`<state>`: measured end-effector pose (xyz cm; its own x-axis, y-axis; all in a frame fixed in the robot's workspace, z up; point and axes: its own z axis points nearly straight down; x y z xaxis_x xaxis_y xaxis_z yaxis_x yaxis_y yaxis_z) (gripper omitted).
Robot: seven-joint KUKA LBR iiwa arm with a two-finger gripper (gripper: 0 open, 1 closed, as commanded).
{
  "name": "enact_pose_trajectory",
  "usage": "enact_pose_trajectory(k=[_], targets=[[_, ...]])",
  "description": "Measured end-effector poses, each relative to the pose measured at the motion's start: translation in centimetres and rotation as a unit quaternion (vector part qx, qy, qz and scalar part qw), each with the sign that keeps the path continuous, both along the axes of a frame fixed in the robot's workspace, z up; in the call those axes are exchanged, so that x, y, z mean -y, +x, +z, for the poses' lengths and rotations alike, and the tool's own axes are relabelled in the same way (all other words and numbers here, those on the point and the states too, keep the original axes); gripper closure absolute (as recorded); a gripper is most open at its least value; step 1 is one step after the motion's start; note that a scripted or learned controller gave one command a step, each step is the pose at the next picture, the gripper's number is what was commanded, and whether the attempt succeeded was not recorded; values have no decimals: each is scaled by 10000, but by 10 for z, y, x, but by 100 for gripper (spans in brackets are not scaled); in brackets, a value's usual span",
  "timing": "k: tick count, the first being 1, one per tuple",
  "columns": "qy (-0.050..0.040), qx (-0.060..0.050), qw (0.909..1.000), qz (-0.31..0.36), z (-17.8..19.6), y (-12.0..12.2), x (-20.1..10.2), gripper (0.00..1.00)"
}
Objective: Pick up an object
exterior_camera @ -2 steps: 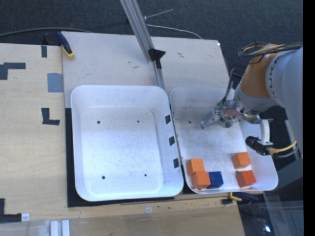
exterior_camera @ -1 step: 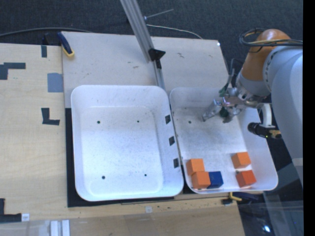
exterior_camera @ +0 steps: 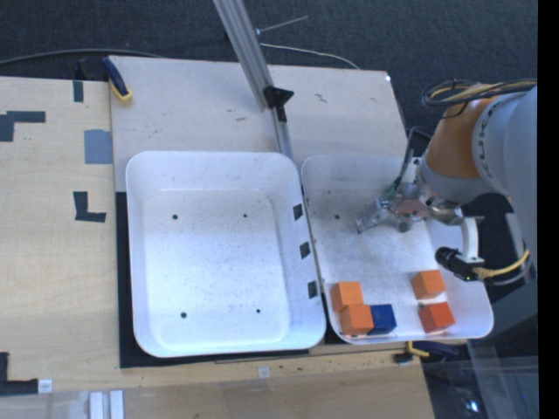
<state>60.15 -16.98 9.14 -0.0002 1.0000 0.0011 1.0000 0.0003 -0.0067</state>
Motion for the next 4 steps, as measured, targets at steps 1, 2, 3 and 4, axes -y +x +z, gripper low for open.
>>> enact_pose_trajectory(k=[1, 2, 3, 4], targets=[[154, -357, 9992, -31, -3, 54, 26, 0], [215, -514, 9984, -44, -3, 65, 34, 0], [3, 6, 10000, 9, 0, 14, -6, 0], [226, -512, 9984, -41, -3, 65, 34, 0]])
